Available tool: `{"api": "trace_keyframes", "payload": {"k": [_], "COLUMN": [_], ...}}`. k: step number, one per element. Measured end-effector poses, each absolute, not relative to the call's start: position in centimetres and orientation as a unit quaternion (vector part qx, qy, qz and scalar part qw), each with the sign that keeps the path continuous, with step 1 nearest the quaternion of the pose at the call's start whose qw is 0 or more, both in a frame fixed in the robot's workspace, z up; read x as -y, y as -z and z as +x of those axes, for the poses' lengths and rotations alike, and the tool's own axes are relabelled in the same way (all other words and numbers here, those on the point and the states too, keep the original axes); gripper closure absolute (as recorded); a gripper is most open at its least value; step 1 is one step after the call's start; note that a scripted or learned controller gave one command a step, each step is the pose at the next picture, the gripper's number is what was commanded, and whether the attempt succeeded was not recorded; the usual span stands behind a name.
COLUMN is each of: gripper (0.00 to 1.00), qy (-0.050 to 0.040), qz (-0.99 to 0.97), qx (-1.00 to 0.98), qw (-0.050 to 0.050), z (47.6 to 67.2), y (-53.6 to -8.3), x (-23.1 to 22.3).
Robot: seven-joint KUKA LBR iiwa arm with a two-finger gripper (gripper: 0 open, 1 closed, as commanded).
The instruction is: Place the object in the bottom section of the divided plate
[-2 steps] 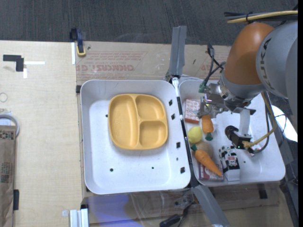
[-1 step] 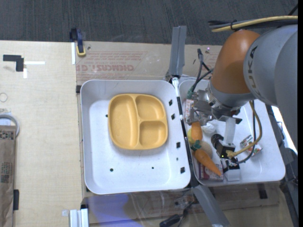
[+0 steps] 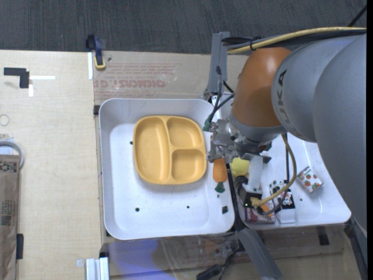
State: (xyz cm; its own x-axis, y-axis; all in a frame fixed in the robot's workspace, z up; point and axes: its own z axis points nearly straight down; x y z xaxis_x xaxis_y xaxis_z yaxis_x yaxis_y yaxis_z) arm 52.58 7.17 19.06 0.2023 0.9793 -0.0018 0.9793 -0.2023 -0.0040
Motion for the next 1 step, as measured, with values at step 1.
{"api": "trace_keyframes", "payload": {"k": [1], "gripper": [1.0], "qy": [-0.0032], "qz": [-0.815], "qx": [0.58], "qw": [0.001], "z": [54.8], "y": [-13.87], "x": [-13.49]}}
